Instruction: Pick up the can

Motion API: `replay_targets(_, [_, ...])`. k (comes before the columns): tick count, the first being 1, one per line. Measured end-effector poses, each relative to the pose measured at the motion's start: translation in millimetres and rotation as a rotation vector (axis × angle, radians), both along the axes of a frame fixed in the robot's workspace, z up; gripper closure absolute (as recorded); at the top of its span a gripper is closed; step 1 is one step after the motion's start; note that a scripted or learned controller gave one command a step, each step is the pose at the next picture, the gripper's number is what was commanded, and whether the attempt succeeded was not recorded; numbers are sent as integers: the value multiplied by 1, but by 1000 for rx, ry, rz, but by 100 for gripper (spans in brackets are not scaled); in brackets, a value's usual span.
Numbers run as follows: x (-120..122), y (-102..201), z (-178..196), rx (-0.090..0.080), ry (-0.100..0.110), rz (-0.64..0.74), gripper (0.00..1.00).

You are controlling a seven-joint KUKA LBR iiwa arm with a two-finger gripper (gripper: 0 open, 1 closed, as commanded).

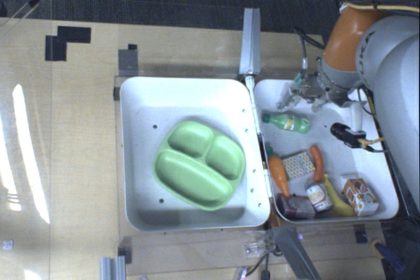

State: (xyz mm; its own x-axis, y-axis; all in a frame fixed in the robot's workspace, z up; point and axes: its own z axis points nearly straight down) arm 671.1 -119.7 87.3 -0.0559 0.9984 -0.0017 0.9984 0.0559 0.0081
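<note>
The can (318, 198) is small, with a white and red label, and stands near the front edge of the right bin (377, 160). A yellow banana (335, 197) lies against its right side and a dark purple packet (296, 207) against its left. My gripper (303, 100) hangs over the far end of the same bin, just beyond a green bottle (287, 122). Its fingers are spread open with nothing between them. The can is well apart from the gripper, toward the front of the bin.
The right bin also holds a carrot (278, 175), a checkered box (298, 165), an orange sausage-shaped toy (317, 160) and a small juice carton (359, 195). A green divided plate (199, 162) lies in the left bin (141, 108). A metal divider (249, 42) stands between the bins.
</note>
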Motion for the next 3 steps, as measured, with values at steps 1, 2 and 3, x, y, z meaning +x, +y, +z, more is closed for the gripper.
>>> replay_targets(1, [-64,-8,1,1,0,-10,0])
replay_targets(2, [-61,-6,14,2,-8,-8,100])
replay_targets(3, [-61,-7,14,2,-8,-8,0])
